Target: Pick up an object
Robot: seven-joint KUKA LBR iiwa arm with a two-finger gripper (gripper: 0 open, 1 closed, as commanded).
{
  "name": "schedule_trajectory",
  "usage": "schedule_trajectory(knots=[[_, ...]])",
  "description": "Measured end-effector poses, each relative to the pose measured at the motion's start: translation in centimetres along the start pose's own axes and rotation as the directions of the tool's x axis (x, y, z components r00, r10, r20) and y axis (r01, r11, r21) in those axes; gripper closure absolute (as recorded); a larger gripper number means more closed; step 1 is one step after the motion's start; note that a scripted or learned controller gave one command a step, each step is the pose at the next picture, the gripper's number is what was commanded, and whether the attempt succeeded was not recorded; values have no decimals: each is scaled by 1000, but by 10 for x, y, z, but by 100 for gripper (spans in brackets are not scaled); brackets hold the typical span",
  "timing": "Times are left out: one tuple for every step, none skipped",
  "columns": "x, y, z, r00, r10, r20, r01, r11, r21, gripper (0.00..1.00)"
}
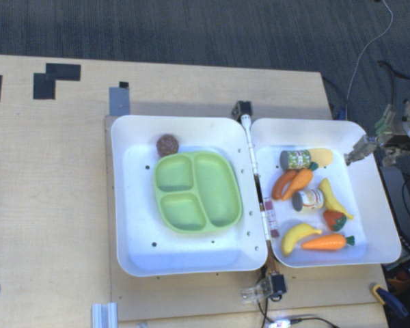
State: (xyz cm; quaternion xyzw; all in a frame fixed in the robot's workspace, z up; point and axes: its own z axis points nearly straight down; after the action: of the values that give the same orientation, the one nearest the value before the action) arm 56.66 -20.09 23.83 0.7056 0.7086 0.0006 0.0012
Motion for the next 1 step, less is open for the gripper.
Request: schedule_trajectory(knots=[[-4, 36, 147, 1000, -3, -2, 3, 1000, -1, 0]])
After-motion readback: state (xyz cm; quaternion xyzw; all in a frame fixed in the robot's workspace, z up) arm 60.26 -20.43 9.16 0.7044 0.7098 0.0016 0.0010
